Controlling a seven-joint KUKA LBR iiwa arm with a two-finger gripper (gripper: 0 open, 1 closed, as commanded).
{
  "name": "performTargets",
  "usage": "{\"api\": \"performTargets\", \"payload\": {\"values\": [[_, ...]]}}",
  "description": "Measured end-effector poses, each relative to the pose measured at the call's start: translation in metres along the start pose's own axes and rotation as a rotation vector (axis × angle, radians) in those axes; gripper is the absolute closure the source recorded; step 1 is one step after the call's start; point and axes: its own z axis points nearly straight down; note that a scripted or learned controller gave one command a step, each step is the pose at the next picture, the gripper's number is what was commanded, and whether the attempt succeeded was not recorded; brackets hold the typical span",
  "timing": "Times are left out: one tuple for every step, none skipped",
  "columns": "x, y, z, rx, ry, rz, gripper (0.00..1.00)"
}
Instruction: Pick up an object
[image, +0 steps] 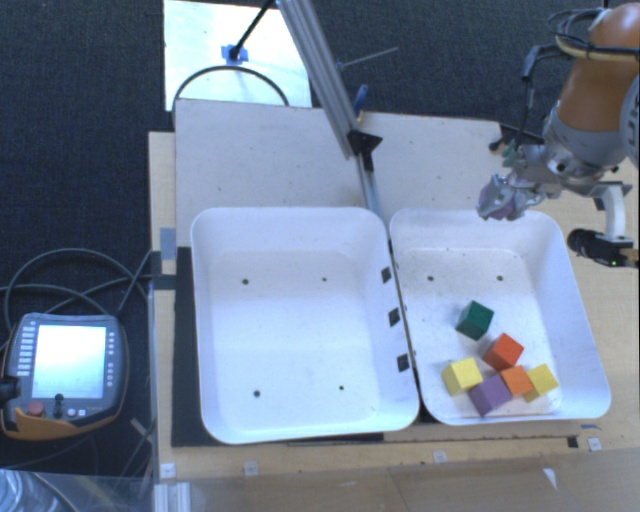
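Nearest the camera, the right bin (575, 300) holds the blocks in its near corner: a purple block (489, 392), yellow blocks (462, 375) (542, 379) and orange blocks (516, 380) (503, 351) clustered together, with a green block (475, 320) just beyond them, standing apart. The left bin (290, 230) lies alongside. Farther back, the claw (500, 200) hangs over the right bin's far rim, gripping nothing visible; its open or closed state cannot be told. The blocks lie nearward of the claw, green nearest it.

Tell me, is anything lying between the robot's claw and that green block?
No. In the camera view, just bare white bin floor separates the gripper from the green block.
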Motion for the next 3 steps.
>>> {"api": "performTargets", "payload": {"values": [[0.05, -0.003, 0.002, 0.003, 0.001, 0.0, 1.0], [0.113, 0.003, 0.009, 0.002, 0.002, -0.001, 1.0], [0.163, 0.013, 0.002, 0.0, 0.002, 0.0, 1.0]]}}
